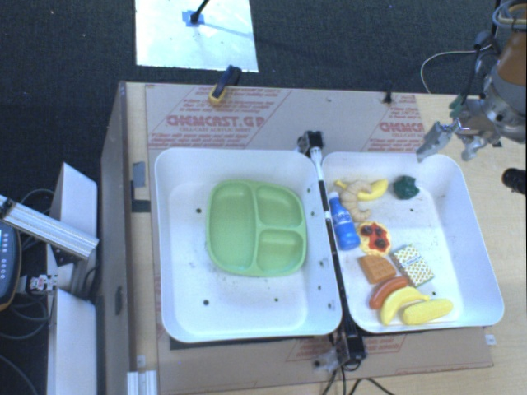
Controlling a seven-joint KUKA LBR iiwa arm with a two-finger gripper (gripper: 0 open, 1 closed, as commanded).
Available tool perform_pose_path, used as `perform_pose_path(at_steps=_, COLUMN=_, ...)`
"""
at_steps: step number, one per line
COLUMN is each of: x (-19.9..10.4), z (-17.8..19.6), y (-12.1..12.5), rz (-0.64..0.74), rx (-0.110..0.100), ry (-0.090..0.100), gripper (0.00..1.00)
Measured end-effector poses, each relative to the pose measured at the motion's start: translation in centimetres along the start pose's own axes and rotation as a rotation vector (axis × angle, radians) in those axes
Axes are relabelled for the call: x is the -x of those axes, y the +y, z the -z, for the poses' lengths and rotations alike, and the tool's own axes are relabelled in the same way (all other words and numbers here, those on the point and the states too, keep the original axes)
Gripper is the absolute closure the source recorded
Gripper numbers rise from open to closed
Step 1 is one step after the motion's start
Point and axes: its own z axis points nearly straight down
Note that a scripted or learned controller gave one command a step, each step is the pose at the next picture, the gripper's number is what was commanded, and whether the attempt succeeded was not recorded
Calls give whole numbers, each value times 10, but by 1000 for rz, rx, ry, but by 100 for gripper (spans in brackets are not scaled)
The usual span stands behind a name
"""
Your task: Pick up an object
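The right bin [478, 245] holds several toy foods. A small yellow banana [372, 190] and a dark green piece [404, 188] lie near its far wall. A blue bottle [343, 225] rests along the left wall, next to a pizza slice [376, 237]. Nearer the front lie an orange cracker [376, 267], a checkered block [413, 265], a sausage [388, 291] and a larger yellow banana [417, 309]. My gripper [450, 145] hangs above the bin's far right corner, open, nothing between its fingers, well apart from all the items.
The left bin [185, 303] holds a green divided plate [257, 227]. A divider rail [325, 237] runs between the bins. A yellow-tipped tool [222, 86] lies on the board behind the bins. Cables loop at the far right.
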Motion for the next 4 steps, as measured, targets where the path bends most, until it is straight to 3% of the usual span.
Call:
perform_pose_path(at_steps=1, x=12, z=-40, y=13, rz=-2, rx=-1, ry=0, gripper=0)
perform_pose_path(at_steps=2, x=28, z=-110, y=30, rz=-2, rx=-3, ry=0, gripper=0)
perform_pose_path(at_steps=3, x=21, z=-183, y=30, rz=2, rx=-2, ry=1, gripper=0)
perform_pose_path(at_steps=4, x=22, z=-170, y=32, rz=5, rx=4, ry=-2, gripper=100)
